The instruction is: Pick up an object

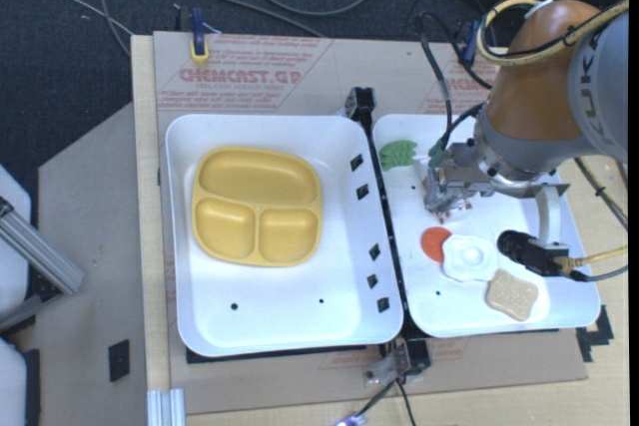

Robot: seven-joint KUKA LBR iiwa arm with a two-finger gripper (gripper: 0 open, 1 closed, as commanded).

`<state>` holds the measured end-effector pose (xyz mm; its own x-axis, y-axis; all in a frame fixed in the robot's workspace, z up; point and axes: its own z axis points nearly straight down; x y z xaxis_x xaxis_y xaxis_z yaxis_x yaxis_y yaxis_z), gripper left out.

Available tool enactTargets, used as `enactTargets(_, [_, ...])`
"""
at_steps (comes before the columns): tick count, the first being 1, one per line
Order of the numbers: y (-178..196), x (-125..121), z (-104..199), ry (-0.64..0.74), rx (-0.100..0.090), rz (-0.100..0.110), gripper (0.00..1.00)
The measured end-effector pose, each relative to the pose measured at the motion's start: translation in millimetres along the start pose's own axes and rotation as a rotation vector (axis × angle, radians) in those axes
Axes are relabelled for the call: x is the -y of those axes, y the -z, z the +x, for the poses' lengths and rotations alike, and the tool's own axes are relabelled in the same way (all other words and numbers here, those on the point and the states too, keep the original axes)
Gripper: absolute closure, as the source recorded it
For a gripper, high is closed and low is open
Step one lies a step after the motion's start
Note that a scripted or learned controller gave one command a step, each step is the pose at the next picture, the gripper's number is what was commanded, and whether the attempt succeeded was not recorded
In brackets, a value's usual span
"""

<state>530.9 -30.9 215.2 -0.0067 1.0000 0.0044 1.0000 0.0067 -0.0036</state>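
Red slice: a small, flat, red-orange item, roughly round. It is judged the nearest candidate for the pick.

Location: on the floor of the right bin, just beside the gripper. It lies on the gripper's near side, toward the view's lower edge, and a shade to its left in the view. No contact with the gripper can be seen.

Long axis: none to speak of, since the outline is near round. The angle of approach is therefore judged to matter little.

Neighbour: the slice's right margin meets a white egg piece. Whether it merely touches or slips beneath cannot be told.

Gripper: the single arm reaches in from the view's right, with the tool pointing down over the bin floor. Whether it is apart or together cannot be told from this angle. Nothing is seen held in it.

Move judged necessary: a short shift toward the view's lower edge, then a descent. The slice is thin, so the grasp would need to go low, close to the floor. The egg piece may get nudged.

Other items, placed from the gripper:
- Green leafy piece: near, up and to the left.
- Tan bread piece: farther, down and to the right, beyond the egg piece.
- Yellow divided plate: well apart to the left, in the left bin.
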Motion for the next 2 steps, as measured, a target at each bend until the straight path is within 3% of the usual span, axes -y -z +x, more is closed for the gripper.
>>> enactTargets(2, [13,33,95,0.000,0.001,-0.003,1.00])
